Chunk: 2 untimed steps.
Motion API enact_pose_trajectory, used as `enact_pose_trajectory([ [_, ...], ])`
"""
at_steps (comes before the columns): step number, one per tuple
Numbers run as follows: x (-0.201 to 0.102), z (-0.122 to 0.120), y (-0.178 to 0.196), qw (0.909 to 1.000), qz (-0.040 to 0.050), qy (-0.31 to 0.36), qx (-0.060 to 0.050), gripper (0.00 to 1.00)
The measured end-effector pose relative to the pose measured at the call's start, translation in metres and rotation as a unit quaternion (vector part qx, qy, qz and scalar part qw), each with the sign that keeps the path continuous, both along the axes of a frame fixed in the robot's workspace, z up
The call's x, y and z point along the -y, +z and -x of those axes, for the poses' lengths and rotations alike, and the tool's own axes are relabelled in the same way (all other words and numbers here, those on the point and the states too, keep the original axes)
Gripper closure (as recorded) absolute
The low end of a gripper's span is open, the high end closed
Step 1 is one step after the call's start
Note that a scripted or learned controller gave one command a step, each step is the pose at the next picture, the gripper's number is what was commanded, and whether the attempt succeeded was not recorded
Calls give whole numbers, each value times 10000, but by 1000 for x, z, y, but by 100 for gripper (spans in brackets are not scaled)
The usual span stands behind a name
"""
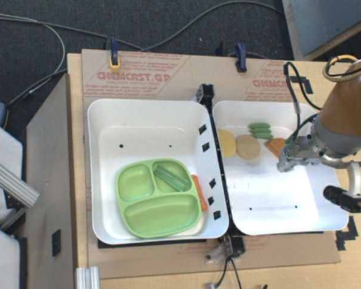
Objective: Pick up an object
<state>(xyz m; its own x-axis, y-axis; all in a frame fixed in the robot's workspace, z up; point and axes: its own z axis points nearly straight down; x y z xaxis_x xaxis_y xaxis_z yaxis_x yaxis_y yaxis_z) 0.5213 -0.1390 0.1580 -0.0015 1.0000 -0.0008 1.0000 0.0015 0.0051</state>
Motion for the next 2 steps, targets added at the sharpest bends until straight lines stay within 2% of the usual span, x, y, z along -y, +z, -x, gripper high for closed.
enact_pose_trajectory([
  [1,4,-2,44,10000,2,-2,3,100],
  [2,4,-3,68,10000,-1,2,-4,100],
])
